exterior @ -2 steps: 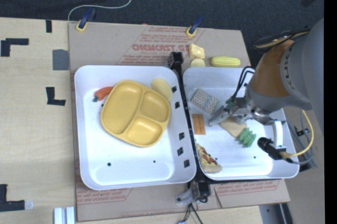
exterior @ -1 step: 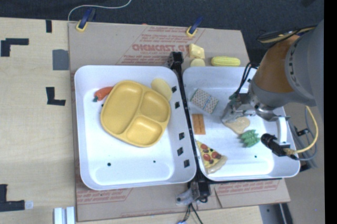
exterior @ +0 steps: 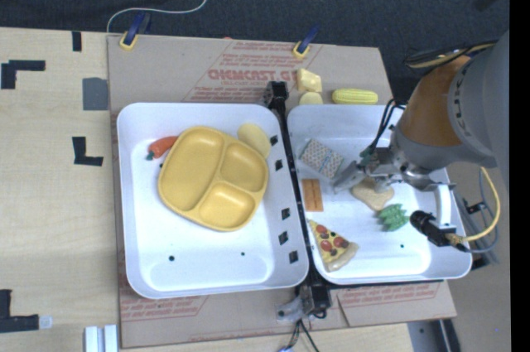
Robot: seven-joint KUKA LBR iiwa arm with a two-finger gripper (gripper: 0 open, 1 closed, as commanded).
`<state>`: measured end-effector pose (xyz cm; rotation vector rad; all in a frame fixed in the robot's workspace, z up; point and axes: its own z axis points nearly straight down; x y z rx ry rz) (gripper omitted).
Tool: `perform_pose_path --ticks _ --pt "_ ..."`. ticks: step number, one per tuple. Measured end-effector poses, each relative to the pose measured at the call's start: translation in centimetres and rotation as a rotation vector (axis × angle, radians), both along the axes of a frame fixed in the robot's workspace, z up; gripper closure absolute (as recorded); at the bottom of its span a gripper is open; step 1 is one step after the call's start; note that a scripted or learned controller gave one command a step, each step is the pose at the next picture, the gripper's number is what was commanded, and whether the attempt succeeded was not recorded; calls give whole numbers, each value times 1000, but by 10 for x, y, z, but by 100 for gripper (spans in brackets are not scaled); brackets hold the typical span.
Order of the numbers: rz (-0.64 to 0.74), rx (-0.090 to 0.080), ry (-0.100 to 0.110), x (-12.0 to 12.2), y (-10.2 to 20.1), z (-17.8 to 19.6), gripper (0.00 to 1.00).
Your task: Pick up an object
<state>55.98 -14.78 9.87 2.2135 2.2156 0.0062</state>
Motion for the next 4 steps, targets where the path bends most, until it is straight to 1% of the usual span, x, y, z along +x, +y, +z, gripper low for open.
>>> perform_pose_path --ticks 1,2,3,4 --pt "3 -1 1 58 24 -10 0" --pt "-4 2 8 36 -60 41 0" --pt "2 -4 3 41 -7 -12 0" --pt "1 -5 -2 63 33 -9 0"
